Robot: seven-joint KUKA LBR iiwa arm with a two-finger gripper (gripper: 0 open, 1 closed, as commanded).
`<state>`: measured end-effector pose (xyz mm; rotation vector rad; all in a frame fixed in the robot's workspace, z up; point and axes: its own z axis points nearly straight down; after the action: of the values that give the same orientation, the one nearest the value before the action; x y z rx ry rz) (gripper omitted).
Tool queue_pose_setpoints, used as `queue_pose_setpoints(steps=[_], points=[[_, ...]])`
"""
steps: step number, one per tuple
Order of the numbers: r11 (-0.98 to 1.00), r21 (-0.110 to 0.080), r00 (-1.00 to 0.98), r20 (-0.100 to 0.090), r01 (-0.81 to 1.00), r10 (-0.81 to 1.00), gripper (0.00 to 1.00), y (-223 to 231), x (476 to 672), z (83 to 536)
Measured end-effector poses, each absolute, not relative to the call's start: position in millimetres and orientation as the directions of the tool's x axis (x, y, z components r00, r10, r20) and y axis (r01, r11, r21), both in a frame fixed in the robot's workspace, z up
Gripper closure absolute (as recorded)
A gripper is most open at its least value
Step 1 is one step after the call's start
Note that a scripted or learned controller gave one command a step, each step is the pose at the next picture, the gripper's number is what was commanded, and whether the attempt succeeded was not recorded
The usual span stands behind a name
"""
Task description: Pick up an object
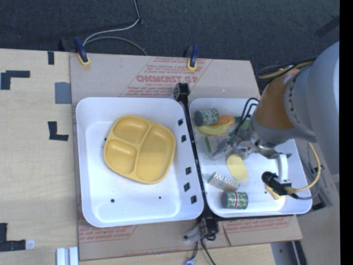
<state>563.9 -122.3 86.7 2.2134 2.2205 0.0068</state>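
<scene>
Objects for picking are all lying in the right bin (300, 164), while the left bin (88, 148) is holding just 1 yellow plate (139, 148) with 3 compartments. Nearest the camera's lower edge, a can (235, 200) is lying on its side, patterned in green and red, with a small wrapped packet (223, 180) just beside it and slightly farther in. Beyond those, a pale yellow lemon (237, 168) is sitting near the bin's middle, apart from the can. The gripper (238, 142) is hanging just above and beside the lemon, at the edge of a tight cluster farther back: a greyish cup (215, 143), a banana (216, 128) and a second can (207, 116), all crowding the bin's far left corner. Whether the gripper is gaping or closed cannot be told, since the wrist is hiding it, and nothing is visibly held. The arm (287, 109) is reaching in from the right, its orange band bending over the bin, probably so the tool can be dropping straight down. Judging by this, the lemon or the cup is the likely target, and the crowding around the cup is making a clean grasp there riskier.
</scene>
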Motion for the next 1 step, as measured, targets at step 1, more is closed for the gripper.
queue_pose_setpoints(steps=[1], points=[[0.001, -0.002, -0.001, -0.001, 1.0, 1.0, 0.0, -130.7, 538.9, 107.3]])
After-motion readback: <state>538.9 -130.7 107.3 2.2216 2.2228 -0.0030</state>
